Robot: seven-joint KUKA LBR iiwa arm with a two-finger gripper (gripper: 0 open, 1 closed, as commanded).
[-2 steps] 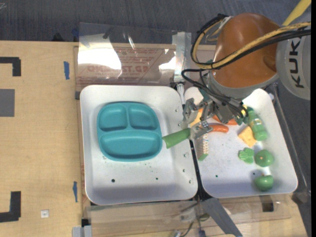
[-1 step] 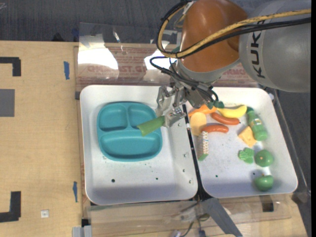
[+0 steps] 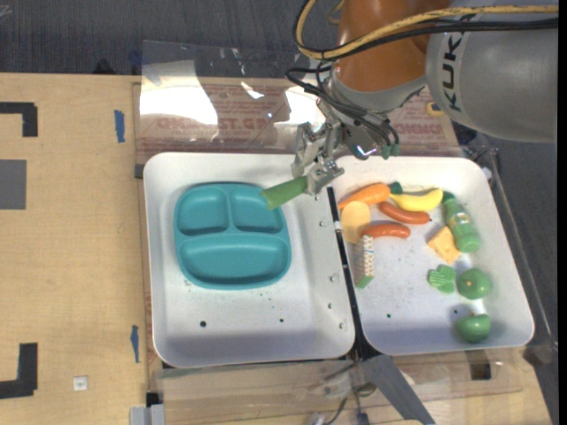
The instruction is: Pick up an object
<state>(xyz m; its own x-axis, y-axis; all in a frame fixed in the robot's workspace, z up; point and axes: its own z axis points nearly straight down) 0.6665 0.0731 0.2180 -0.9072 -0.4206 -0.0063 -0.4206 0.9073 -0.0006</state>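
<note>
My gripper [image 3: 316,177] hangs over the back of the left bin [image 3: 168,326], close to the wall between the two bins. A long green vegetable-like piece [image 3: 283,192] sticks out leftward from between its fingers, lifted above the bin floor, its free end over the rim of the teal divided plate [image 3: 232,234]. The right bin [image 3: 514,326] holds a carrot [image 3: 365,193], a banana [image 3: 416,201], a red sausage [image 3: 386,230], an orange fruit [image 3: 354,218], a green bottle [image 3: 461,227] and other toy food.
A corn cob [image 3: 365,261] lies near the divider in the right bin. Green pieces [image 3: 472,326] sit at that bin's front right. A clear plastic sheet [image 3: 213,104] lies behind the bins. The wooden bench [image 3: 62,237] stretches to the left.
</note>
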